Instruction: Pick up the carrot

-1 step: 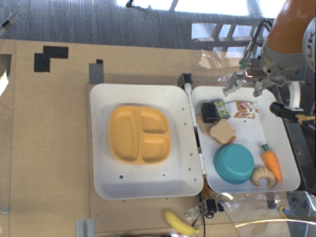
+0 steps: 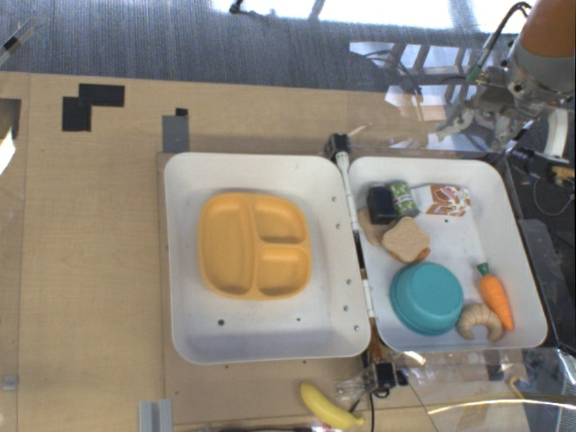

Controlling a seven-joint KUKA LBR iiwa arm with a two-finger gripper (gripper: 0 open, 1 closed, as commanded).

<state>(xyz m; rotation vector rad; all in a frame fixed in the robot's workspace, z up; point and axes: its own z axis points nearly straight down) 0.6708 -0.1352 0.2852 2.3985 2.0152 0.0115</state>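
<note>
The carrot (image 2: 496, 300) is small and orange with a green top, lying just beside the teal bowl (image 2: 427, 297). The pincer (image 2: 481, 115) hangs well apart from it; whether it is open cannot be told.

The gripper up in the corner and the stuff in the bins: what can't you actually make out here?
- Gripper: small, lost in glare and cables; open or shut unclear.
- Arm: cut off by the top right edge.
- Dark packet: label too small to read.
- Croissant: its left end sits behind the teal bowl.

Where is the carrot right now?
The carrot lies in the right bin, near its right wall, just right of the teal bowl and above the croissant.
</note>
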